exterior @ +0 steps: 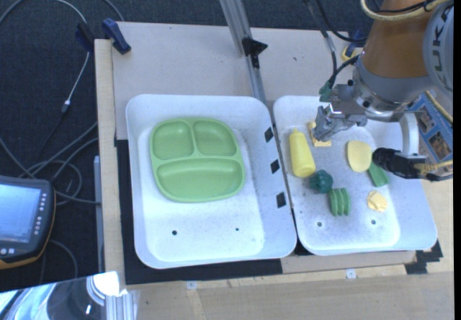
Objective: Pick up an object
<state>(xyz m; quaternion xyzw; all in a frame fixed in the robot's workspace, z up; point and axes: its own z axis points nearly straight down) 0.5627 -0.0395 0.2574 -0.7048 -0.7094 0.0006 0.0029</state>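
1. Objects for picking lie loose in right bin (425, 228), all around or below gripper (328, 126).
2. Gripper low over bin's upper part; cannot tell its state, nothing seen held.
3. Small yellow flat piece (321, 141) directly under gripper, partly hidden; probably the target, judging by gripper's position above it.
4. Yellow cylinder (301, 153) just left of and below gripper, lying lengthwise near bin wall.
5. Dark green lump (321, 181) and ribbed green piece (338, 201) further below gripper.
6. Yellow oval (359, 156) to gripper's right; green block (377, 175) and small yellow lump (377, 201) beyond it.
7. Green tray (196, 160) in left bin (144, 239), well left of gripper; not in play.
8. Crowding near cylinder may cause a nudge on closing.
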